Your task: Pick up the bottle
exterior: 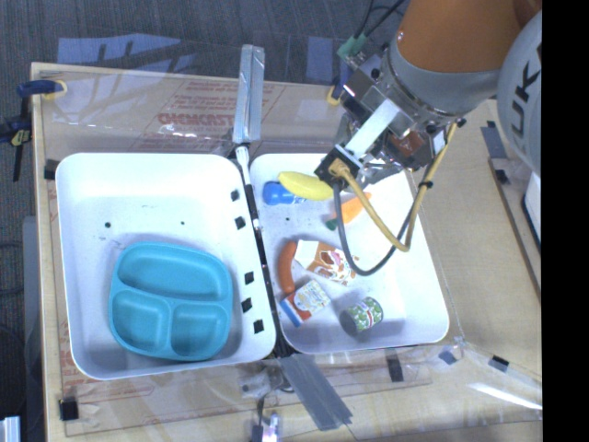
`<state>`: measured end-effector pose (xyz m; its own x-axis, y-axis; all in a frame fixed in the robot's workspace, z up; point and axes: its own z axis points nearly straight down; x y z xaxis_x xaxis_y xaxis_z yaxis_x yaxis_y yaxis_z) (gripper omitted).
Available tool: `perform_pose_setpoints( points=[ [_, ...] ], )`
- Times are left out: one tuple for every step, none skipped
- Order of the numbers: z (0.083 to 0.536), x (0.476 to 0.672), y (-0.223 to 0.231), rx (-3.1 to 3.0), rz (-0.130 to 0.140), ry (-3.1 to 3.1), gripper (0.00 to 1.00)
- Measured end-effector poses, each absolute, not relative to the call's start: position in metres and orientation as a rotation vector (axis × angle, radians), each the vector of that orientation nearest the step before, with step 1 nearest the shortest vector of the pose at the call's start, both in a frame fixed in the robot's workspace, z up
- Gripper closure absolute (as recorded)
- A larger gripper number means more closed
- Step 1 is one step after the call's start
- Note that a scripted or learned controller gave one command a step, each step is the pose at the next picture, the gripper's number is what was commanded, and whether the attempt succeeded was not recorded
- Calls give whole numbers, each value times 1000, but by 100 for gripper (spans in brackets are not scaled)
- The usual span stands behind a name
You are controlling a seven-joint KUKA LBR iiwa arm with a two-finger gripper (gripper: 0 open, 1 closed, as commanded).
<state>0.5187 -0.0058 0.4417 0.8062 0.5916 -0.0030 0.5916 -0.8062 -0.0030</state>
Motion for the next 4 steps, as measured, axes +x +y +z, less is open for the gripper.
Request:
perform_pose_setpoints(
  points=[
    [442, 477, -106, -3081, 10, -600, 100],
    [441, 549, -64, -3125, 5, -322, 100],
    [316, 508, -109, -3107, 11, -439, 100],
    [375, 480, -168, -3087, 5, -568, 100]
  ],
)
